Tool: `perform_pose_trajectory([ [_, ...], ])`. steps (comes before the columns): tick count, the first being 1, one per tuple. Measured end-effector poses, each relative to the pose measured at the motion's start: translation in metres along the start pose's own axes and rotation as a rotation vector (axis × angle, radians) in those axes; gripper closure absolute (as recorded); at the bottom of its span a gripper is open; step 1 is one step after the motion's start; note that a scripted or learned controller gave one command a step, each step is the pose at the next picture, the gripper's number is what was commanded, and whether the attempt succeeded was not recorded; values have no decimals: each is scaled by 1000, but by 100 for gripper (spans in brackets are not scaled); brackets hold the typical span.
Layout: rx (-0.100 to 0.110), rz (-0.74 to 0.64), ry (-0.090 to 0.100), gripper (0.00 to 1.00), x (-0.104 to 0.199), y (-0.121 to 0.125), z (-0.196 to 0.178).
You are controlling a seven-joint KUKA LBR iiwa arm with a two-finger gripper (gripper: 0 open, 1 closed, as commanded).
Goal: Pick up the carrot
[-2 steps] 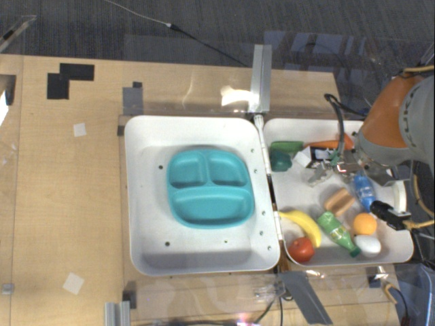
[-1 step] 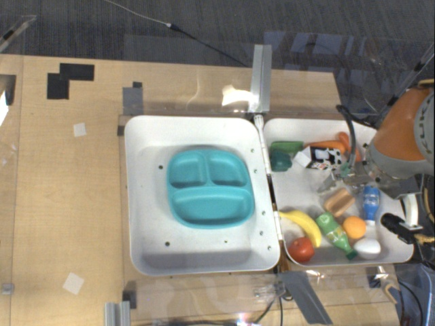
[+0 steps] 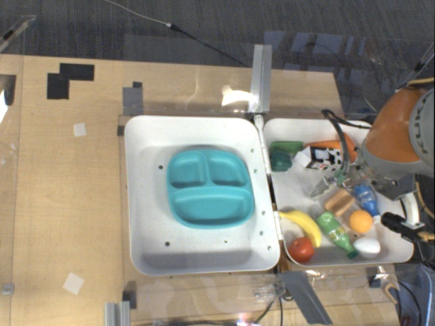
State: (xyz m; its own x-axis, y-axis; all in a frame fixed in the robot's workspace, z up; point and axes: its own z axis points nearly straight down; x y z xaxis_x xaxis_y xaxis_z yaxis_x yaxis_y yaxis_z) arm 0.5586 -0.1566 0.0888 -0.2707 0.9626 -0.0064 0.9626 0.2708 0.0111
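The carrot (image 3: 331, 144) is an orange piece at the back of the right bin (image 3: 299, 129), partly hidden behind a black-and-white box (image 3: 325, 157). My gripper (image 3: 335, 179) hangs low in the middle of that bin, just in front of the box and the carrot and above a tan block (image 3: 338, 200). I see nothing clearly held in it. The arm with its orange band (image 3: 399, 133) comes in from the right.
The right bin also holds a green item (image 3: 281, 155), a banana (image 3: 304, 224), a red tomato (image 3: 301, 249), a green bottle (image 3: 336, 230), an orange (image 3: 360, 221), a white egg (image 3: 368, 246) and a blue bottle (image 3: 365, 199). A teal divided plate (image 3: 209, 187) lies in the left bin (image 3: 146, 202).
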Motion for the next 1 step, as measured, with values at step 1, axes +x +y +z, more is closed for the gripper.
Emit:
perform_pose_trajectory([
  [1,2,-11,3,0,-5,6,0],
])
